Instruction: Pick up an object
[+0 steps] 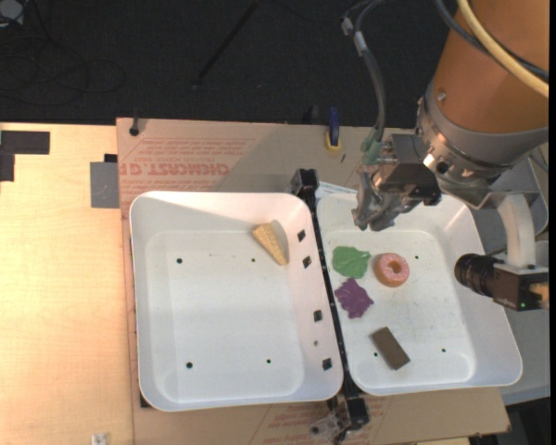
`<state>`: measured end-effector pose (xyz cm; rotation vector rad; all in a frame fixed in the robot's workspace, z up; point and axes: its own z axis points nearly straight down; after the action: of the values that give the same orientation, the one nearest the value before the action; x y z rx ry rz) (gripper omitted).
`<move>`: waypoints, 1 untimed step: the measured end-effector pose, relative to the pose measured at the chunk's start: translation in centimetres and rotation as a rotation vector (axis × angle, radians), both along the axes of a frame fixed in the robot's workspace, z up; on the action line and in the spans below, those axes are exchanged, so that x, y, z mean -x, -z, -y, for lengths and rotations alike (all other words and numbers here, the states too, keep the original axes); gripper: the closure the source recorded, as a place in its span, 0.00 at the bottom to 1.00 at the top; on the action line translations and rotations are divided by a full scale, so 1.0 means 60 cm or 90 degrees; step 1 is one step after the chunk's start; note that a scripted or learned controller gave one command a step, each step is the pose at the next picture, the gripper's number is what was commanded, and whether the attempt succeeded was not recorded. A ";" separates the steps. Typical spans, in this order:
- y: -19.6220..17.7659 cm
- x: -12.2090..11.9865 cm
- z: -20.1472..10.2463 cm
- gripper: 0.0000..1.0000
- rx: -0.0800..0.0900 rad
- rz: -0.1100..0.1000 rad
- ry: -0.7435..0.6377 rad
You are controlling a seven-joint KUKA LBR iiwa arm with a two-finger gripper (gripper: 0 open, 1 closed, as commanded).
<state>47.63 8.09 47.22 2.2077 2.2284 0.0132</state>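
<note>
The right bin (445, 360) holds a green leafy piece (350, 260), a pink-iced doughnut (391, 269), a purple bunch (353, 297) and a brown block (389, 348). In the left bin (222, 360) lies a tan waffle cone (271, 241) near the back right. My gripper (371, 217) hangs over the back of the right bin, just beyond the green piece and the doughnut. Nothing shows between its fingers.
A black divider with clips (317, 286) runs between the two bins. A black cylinder on a white mount (486, 276) sticks in at the right bin's right edge. Cardboard (204, 160) lies under the bins, and a wooden bench (46, 286) spreads to the left.
</note>
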 end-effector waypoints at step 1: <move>-0.060 0.001 -0.124 1.00 0.001 -0.006 0.001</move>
<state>47.57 15.56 50.84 2.2125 2.2312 0.0021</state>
